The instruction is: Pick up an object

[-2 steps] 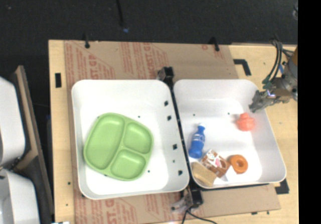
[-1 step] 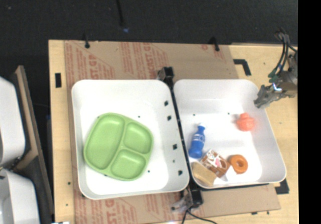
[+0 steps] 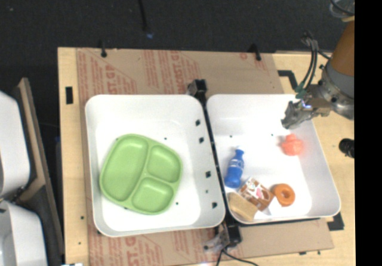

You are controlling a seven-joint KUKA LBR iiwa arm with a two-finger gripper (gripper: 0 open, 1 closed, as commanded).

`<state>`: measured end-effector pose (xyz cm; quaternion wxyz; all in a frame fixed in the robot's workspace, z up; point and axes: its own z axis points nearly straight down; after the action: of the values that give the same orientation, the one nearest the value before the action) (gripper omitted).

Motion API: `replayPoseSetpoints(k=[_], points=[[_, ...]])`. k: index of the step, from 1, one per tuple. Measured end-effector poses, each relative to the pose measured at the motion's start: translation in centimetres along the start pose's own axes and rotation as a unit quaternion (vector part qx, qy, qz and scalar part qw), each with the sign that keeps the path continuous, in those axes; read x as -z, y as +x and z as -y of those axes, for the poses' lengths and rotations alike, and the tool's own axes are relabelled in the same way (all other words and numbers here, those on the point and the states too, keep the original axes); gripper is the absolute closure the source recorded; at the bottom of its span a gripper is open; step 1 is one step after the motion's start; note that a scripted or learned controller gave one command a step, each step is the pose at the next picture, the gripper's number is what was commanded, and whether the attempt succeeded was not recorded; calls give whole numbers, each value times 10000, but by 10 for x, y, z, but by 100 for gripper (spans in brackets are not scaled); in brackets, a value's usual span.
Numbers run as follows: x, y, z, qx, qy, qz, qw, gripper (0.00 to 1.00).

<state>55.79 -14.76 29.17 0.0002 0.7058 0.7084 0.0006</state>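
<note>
The gripper point(image 3: 293, 117) hangs over the right bin point(image 3: 262, 110), just above a pink toy point(image 3: 292, 145); whether it is spread or pressed together I cannot tell. Nearer the front lie a blue bottle point(image 3: 234, 167), an orange ring point(image 3: 283, 194) and a snack packet point(image 3: 255, 193). A green divided plate point(image 3: 141, 173) sits in the left bin point(image 3: 119, 110).

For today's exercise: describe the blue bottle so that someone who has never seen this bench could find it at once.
Start at the right-hand white bin, the one the robot's hand hovers over. Look along its left wall, about halfway down, where the blue bottle lies tilted. It is the only blue thing there; its neighbours are a pink object, an orange ring and a red-and-white packet.
</note>
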Motion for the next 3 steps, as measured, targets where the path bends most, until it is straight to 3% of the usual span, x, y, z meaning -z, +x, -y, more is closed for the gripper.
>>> replayPoseSetpoints(k=[3], points=[[-5,150,-25,1,5,0,10000,100]])
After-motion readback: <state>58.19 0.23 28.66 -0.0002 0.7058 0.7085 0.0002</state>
